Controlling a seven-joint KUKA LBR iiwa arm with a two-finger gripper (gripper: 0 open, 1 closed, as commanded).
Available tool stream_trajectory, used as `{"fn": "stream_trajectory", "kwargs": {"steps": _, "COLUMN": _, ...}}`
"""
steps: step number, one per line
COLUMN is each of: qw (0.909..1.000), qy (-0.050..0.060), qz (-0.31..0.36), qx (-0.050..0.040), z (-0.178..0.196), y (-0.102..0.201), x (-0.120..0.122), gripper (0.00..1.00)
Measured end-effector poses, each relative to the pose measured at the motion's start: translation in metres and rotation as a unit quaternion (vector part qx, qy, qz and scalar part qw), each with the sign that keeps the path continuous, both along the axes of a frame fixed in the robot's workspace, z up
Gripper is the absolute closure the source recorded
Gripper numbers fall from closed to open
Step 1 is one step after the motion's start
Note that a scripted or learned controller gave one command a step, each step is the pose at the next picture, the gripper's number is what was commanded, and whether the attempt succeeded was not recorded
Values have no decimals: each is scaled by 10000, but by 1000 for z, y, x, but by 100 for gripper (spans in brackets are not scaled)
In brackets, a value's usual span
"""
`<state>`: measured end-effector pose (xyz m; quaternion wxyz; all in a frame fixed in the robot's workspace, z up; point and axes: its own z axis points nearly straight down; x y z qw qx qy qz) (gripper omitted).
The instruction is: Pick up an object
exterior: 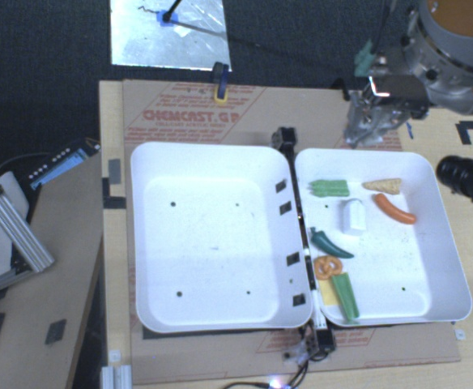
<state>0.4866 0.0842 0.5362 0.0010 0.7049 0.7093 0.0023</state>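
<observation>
The sausage point(394, 209), orange-red and smooth, lies in the right bin point(443, 250) below the pincer point(372, 128) and a little to its right. The pincer hangs above the bin's far rim, nothing between its fingers; whether they stand apart or together I cannot tell. To do this well, it should probably come down across the sausage's narrow width. A wafer cone point(382, 186) lies just beside it, nearer the pincer, a white cup point(352, 215) lower left.
</observation>
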Motion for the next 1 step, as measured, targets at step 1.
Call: {"fn": "stream_trajectory", "kwargs": {"steps": 1, "qw": 10000, "qy": 11, "qz": -1, "qx": 0, "z": -1, "y": 25, "x": 0, "gripper": 100}}
